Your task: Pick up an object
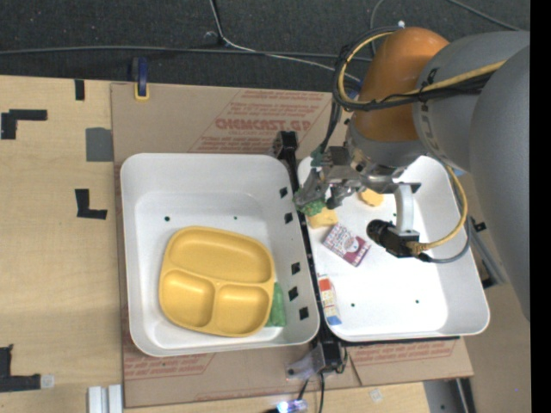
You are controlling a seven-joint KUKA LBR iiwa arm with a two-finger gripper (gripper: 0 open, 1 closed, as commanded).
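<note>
Camera view: claw low over right bin, near green object; finger spread impossible to tell.

Grey arm, orange band, yellow cables.

1. We note the left bin is largely taken up by a yellow divided tray; open floor remains along its far side and left edge.
2. A green item is wedged between the tray and the bin's right wall.
3. In the right bin, a pink packet, yellow pieces and a small tube crowd the left part.
4. The near-right floor of that bin is open.
5. The arm overhangs its far end.
</note>
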